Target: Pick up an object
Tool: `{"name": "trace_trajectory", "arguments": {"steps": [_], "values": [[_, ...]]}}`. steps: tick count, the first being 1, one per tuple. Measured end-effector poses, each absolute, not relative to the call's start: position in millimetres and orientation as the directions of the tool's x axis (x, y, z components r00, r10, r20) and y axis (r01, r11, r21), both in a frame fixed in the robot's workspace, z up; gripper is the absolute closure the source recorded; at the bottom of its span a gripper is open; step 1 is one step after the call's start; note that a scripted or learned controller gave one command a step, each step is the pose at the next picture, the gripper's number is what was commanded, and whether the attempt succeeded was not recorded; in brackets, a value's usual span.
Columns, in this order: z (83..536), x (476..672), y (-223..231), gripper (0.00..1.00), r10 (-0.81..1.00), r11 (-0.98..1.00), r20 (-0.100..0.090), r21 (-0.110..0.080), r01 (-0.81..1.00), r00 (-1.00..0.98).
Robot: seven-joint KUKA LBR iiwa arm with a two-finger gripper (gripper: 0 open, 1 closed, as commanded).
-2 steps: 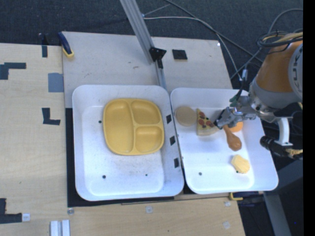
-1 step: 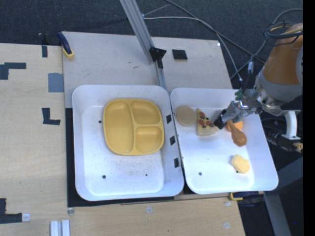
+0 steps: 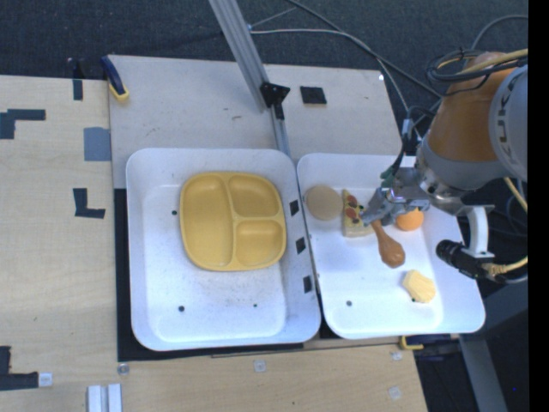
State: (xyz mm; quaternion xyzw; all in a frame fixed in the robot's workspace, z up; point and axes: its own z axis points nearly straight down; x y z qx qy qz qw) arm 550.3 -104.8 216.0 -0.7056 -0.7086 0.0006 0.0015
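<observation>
My gripper (image 3: 375, 210) hangs low over the right bin (image 3: 369, 307), just right of a pizza-slice toy (image 3: 351, 214) and above the handle end of a brown wooden spoon-like piece (image 3: 389, 244). An orange ball (image 3: 410, 220) lies right beside the gripper, partly hidden by it. A round tan disc (image 3: 323, 202) rests at the bin's left edge, and a yellow chunk (image 3: 419, 287) sits toward the front right. Nothing shows clearly between the fingers.
The left bin (image 3: 154, 316) holds a yellow divided plate (image 3: 232, 220). A slanted metal pole (image 3: 244, 45) crosses the bench behind the bins. Cables run at the back right.
</observation>
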Motion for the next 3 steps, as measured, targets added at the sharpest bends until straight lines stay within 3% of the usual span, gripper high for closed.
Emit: {"name": "trace_trajectory", "arguments": {"steps": [3], "values": [[220,518.1,58,1.00,1.000,0.008,0.002,-0.003,1.000,-0.008]]}}
